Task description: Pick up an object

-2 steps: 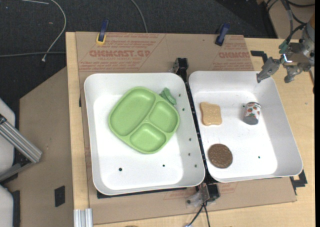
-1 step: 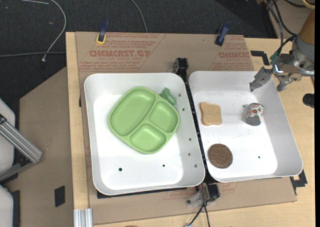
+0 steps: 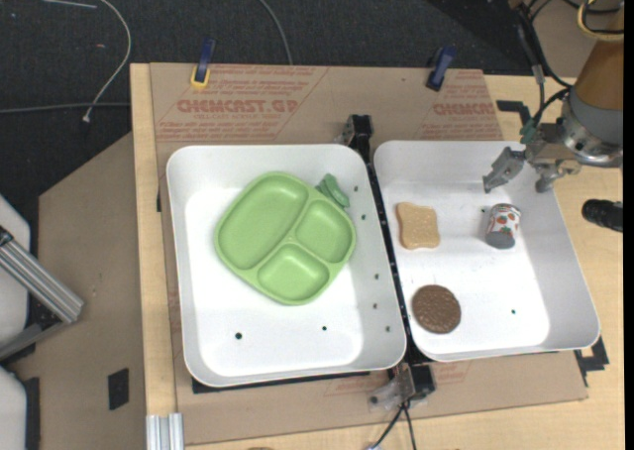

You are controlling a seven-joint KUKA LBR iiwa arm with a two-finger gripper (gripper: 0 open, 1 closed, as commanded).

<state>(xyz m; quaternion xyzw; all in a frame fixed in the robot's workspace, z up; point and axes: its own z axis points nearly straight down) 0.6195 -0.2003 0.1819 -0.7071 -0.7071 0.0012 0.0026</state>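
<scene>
Nearest the camera, a round brown cookie [image 3: 436, 307] lies flat on the floor of the right bin [image 3: 565, 324], close to the bin's near-left corner. Just beyond it, a slice of toast [image 3: 418, 225] rests flat against the same left side, and to the right of the toast a small grey can-like object [image 3: 501, 226] with red markings sits roughly mid-bin, tilted or on its side; its label is too small to read. These three are well apart from one another, which leaves room for fingers to come down around any one of them.

The left bin [image 3: 193, 334] carries a green divided plate [image 3: 285, 237], set at a slant, with a small dark green piece [image 3: 334, 190] touching its far-right rim. Both bins sit side by side on a cardboard sheet [image 3: 158, 121] held to the table by blue clamps [image 3: 204, 57] along its far edge, probably so the bins do not shift when pushed.

Reaching in from the right, the tool [image 3: 527, 167] hangs over the far part of the right bin with its two fingers spread apart and nothing between them. It is near the grey object, just on its far side, though above rather than touching. By position, that object looks the likeliest target; no pickup has been made yet. Being rounded and not upright, it might roll or slip if the fingers close off-centre.
</scene>
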